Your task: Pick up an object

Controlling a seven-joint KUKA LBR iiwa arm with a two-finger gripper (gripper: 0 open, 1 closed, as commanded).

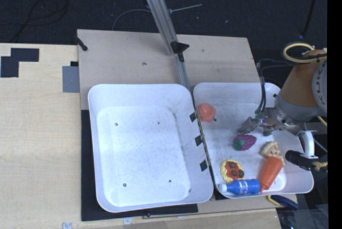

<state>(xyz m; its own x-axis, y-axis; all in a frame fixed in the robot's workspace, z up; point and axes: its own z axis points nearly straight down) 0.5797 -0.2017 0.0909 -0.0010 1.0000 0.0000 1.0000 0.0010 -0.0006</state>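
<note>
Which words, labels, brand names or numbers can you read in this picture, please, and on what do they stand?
No text can be read in this view.
The blue bottle in the right bin has a pale band round its middle that may be a label; it is too small and blurred to read.
The round yellow and red item bears markings, but no letters can be made out.

Two white bins: left bin (pixel 140 148) plain white with a few dark specks; right bin (pixel 230 100) white, faintly speckled grey. Pinkish-red lump (pixel 207 112). Purple piece with a green edge (pixel 245 142). Yellow disc patterned with red patches (pixel 232 170). Blue bottle with a white band (pixel 241 187). Orange carrot-shaped toy (pixel 270 171). Tan and red wedge (pixel 271 150). Grey arm (pixel 315 92) banded orange. Pale wood bench (pixel 37 142) bearing black and grey squares.
</note>
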